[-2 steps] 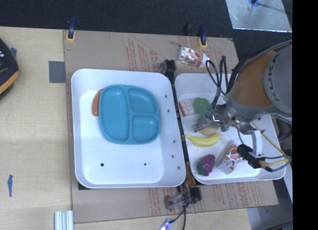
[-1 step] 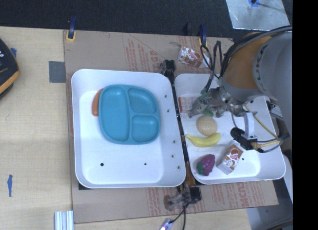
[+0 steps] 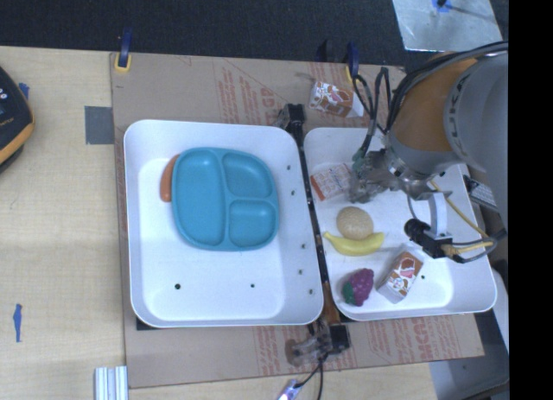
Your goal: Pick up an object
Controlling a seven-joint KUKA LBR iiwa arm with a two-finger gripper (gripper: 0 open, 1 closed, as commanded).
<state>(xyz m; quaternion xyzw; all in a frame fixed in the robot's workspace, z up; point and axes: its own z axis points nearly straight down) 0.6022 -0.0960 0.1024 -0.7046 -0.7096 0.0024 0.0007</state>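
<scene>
Grey and orange, the arm (image 3: 449,122) fills the right bin's far right corner and sits highest in the scene, closest to the lens. Its gripper (image 3: 371,175) hangs low over the far part of the right bin (image 3: 467,299), just beside a small red-and-white packet (image 3: 327,183) lying against that bin's left wall. Whether the gripper is spread or closed cannot be made out through the tangle of cables and metal, and nothing is plainly held.

No single object is named by the task, so the candidates are what lies in the right bin: the packet nearest the gripper, a tan round potato-like piece (image 3: 354,220) toward the middle, a yellow banana (image 3: 353,242) touching its near side, a purple grape cluster (image 3: 359,286) near the front left corner, and a small red carton (image 3: 402,276) just right of the grapes. That makes one of each, five in all.

I judge the step in hand to be the approach or descent onto the packet, with the grasp not yet confirmed. The next move calls for the gripper to settle squarely over one item, close on it and lift clear of the bin wall.

Outward, the left bin (image 3: 155,295) carries one blue divided plate (image 3: 226,198) toward its far side, with one orange sausage-like piece (image 3: 166,179) peeking from under the plate's left edge. A second packet (image 3: 333,98) lies outside the bins, on the brown board (image 3: 216,87) beyond the right bin's far left corner.
</scene>
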